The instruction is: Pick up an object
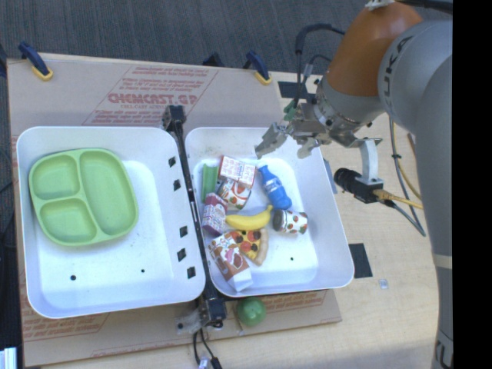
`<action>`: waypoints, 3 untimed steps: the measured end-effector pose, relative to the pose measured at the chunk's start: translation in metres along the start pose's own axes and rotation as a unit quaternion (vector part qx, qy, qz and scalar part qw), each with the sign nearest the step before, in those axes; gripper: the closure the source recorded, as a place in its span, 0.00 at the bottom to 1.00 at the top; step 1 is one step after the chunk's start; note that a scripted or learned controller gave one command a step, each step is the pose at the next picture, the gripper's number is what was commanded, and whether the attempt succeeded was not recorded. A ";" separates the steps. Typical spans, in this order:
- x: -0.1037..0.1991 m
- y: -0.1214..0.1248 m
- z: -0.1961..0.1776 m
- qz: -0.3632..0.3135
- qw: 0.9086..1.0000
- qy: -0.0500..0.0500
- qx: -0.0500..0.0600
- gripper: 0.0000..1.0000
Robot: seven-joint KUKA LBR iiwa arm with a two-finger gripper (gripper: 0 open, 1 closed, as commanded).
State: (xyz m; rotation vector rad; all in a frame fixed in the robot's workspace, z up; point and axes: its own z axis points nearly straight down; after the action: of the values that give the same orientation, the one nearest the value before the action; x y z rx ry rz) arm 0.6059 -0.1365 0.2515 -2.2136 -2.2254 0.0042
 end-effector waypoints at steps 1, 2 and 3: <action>0.000 0.000 0.000 0.000 1.000 0.000 0.000 0.00; 0.162 0.011 0.014 -0.003 1.000 0.000 0.000 0.00; 0.111 0.006 0.061 0.000 1.000 -0.001 0.001 0.00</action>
State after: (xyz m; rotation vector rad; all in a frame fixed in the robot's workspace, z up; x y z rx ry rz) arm 0.6112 -0.0253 0.1909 -2.2135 -2.2262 0.0089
